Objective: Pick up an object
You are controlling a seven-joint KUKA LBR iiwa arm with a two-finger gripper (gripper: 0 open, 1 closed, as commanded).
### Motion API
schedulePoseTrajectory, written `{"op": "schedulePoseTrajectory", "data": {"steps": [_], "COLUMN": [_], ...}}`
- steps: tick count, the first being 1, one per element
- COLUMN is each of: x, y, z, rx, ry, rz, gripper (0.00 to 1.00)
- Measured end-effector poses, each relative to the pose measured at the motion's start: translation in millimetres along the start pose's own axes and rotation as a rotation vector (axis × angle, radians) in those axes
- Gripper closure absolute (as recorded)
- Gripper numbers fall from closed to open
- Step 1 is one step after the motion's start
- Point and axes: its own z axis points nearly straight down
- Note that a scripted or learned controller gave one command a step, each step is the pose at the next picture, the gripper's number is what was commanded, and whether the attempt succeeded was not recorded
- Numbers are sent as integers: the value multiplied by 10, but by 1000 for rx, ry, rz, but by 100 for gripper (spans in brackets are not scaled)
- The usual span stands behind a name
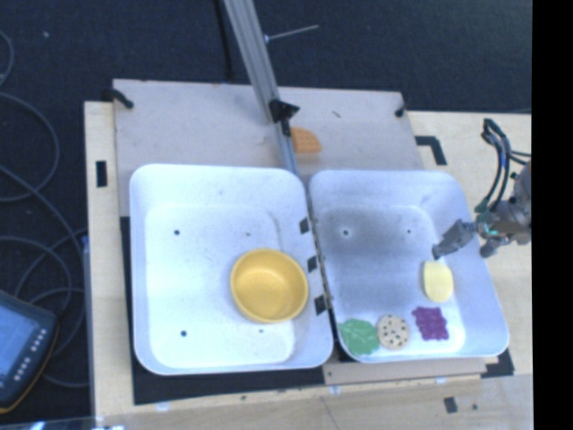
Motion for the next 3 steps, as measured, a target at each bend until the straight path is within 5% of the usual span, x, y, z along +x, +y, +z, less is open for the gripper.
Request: {"op": "schedulePoseTrajectory", "data": {"steps": [1, 3], "x": [-1, -145], "y": [0, -166], "z": [-1, 1127], "rx": [0, 7], "ry": [0, 0], "rz": [1, 5], "gripper": [0, 0]}}
